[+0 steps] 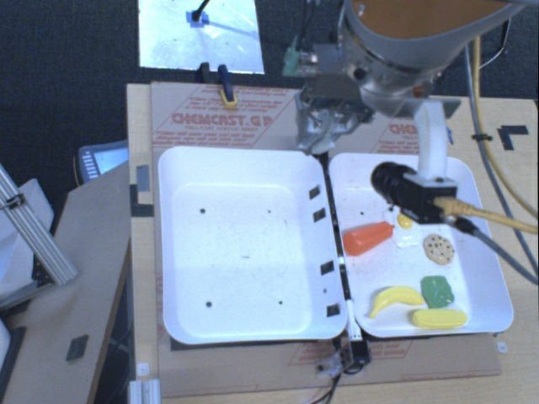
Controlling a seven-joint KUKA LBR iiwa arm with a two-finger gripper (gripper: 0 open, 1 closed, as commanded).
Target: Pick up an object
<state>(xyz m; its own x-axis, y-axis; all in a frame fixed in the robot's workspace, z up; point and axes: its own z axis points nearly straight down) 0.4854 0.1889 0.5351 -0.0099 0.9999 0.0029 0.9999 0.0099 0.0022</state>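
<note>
Red "CHEMCAST GP" print marks the board behind the fingers, their spread unclear.

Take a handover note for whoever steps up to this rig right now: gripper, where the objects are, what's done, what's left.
Gripper: hangs over the far rim where the two bins meet, with no object visible at it.
Objects: all in the right bin: orange carrot, cookie, banana, green piece, yellow piece.
Done: nothing picked yet.
Left: move over one object, descend, grasp, lift.
</note>
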